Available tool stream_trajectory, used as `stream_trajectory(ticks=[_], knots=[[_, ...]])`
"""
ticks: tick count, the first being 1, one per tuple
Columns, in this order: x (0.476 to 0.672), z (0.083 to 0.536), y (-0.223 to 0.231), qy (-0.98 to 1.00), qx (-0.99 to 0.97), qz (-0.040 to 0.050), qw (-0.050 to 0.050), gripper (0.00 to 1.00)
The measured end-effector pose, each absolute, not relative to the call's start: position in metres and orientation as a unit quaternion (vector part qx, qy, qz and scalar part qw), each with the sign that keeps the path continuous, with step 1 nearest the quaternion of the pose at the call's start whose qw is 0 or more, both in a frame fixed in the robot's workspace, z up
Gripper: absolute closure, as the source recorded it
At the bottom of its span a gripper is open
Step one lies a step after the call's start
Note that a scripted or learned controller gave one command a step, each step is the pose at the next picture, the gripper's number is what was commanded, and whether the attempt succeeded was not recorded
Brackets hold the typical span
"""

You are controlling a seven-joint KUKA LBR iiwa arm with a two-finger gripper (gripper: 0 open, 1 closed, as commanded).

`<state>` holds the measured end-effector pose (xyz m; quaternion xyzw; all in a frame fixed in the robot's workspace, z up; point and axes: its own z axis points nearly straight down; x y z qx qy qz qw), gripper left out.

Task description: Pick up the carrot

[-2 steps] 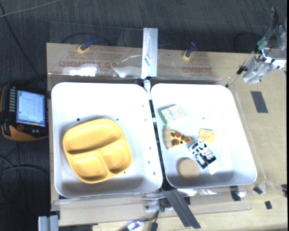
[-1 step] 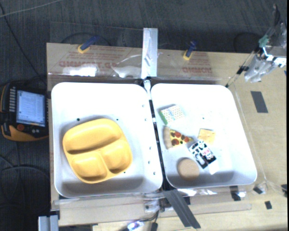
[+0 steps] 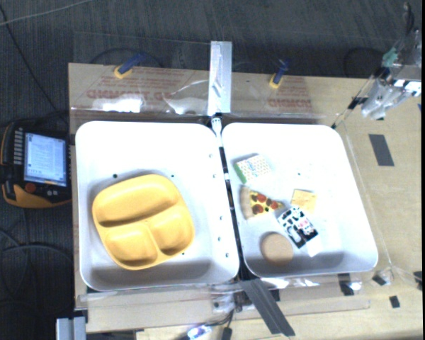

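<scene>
The right bin (image 3: 347, 190) holds several small toy food pieces near its left and middle. A green and white speckled piece (image 3: 253, 167) lies furthest back. In front of it lies a pale wedge with red and orange spots (image 3: 261, 204), like a pizza slice. To the right is a yellow square piece (image 3: 304, 199). A black and white patterned piece (image 3: 297, 226) lies in front of that. A round brown disc (image 3: 275, 247) sits closest to the bin's front wall.
The left bin (image 3: 99, 147) bears a yellow divided plate (image 3: 143, 219). A handheld screen unit (image 3: 37, 163) lies off the bench to the left. A metal fixture with cables (image 3: 391, 91) stands at the back right corner. Clamps (image 3: 129, 66) hold the back edge.
</scene>
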<state>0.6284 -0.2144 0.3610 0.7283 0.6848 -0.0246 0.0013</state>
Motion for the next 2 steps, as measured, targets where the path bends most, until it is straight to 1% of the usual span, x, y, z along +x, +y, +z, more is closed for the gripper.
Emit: stream_trajectory(ticks=[2], knots=[[0.6306,0.3761,-0.2141,0.686,0.728,-0.0266,0.001,1.00]])
